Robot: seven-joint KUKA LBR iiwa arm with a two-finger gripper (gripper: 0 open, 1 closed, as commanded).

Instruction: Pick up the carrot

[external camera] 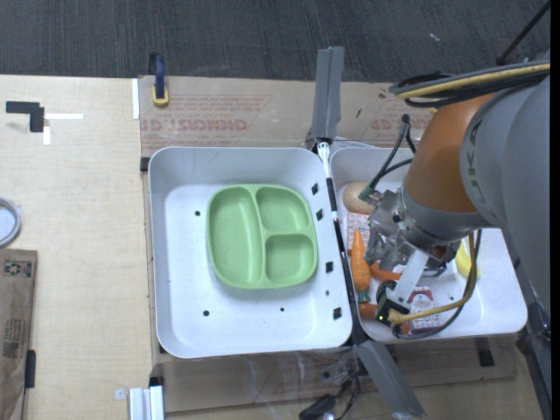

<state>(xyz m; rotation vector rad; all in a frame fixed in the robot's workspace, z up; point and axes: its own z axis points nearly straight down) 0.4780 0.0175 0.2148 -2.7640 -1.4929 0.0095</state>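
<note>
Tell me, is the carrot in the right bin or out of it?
In: the carrot lies in the right bin, by its left wall.

A light wooden bench holds two shallow white bins side by side, the left bin and the right bin. At the far left edge sits maybe a roll of tape.

A green divided plate lies in the white bin well left of the tool. Near the tool, a tan round item sits just above-left and a yellow item to its right.
</note>
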